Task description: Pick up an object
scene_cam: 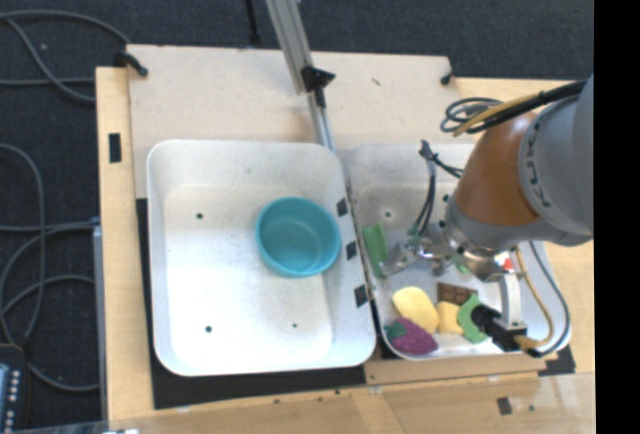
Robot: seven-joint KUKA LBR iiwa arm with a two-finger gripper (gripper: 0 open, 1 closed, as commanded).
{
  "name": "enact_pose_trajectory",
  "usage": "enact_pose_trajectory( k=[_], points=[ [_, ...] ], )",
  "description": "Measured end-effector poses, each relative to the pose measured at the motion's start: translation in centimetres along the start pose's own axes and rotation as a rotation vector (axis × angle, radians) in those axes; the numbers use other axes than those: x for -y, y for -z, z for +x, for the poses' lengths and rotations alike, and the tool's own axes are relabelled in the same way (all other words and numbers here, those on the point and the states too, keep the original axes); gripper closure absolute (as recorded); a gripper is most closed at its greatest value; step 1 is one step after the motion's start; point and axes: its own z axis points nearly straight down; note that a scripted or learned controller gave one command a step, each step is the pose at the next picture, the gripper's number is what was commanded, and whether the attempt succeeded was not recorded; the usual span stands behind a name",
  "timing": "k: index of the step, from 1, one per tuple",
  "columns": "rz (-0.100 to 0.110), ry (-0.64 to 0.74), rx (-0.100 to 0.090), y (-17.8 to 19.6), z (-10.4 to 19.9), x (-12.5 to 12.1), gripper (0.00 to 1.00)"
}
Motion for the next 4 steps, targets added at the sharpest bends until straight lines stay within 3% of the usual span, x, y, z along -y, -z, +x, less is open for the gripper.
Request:
enact_pose_trajectory(
  k=[1,3,4],
  points=[
    [-0.008,-0.005,-0.003,1.4,0.1,-0.2,1.00],
    [-0.012,0.006,0.000,13.9,0.0,-1.2,1.00],
    [-0.008,0.006,-0.002,15.9,-0.1,-1.3,1.00]
  ],
)
